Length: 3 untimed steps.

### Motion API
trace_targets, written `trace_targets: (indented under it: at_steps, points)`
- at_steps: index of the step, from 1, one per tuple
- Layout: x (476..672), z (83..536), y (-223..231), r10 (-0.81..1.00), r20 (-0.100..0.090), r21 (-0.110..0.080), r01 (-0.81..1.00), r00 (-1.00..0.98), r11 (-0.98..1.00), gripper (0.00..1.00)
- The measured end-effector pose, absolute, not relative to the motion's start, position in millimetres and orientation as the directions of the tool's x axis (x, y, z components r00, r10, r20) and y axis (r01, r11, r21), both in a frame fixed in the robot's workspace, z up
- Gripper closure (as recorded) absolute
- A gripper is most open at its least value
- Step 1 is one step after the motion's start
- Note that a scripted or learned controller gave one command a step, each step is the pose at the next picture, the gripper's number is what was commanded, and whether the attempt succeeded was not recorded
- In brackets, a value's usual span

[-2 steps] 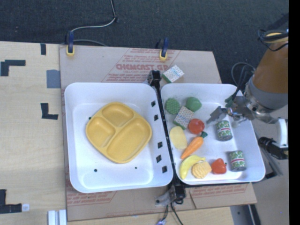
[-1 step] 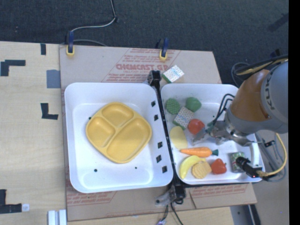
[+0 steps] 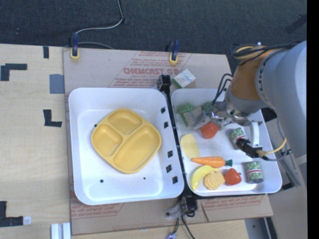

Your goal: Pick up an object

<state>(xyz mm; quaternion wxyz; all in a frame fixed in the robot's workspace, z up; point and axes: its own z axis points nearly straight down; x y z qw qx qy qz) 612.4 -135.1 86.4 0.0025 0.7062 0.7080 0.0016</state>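
- The gripper (image 3: 213, 117) hangs low over the upper part of the right bin (image 3: 275, 185), and I cannot tell how it is set from here.
- A red tomato-like piece (image 3: 210, 130) lies just below the gripper's tip, touching or nearly so; a green leafy piece (image 3: 188, 113) sits just to its left.
- The right bin also holds a pale yellow slice (image 3: 189, 146), a carrot (image 3: 209, 161), a banana (image 3: 199, 176), a tan waffle-like piece (image 3: 214, 180), a strawberry (image 3: 232, 177) and 2 small cans (image 3: 254, 172).
- The left bin (image 3: 79, 133) holds 1 yellow divided plate (image 3: 126, 140).
- A small packet (image 3: 184, 78) lies on the cardboard (image 3: 119, 68) above the bins.
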Motion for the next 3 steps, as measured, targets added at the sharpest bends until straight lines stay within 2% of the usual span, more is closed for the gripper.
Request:
trace_targets:
  at_steps: [1, 2, 3]
  points:
    - [562.0, 86.6, -134.0, 1.000, -0.003, 0.004, 1.000, 0.000, 0.000, 0.00]
    - [668.7, 84.9, -106.9, 1.000, -0.001, 0.001, 1.000, -0.002, 0.002, 0.00]
    - [603.7, 86.0, -104.8, 1.000, -0.001, 0.001, 1.000, -0.001, 0.001, 0.00]
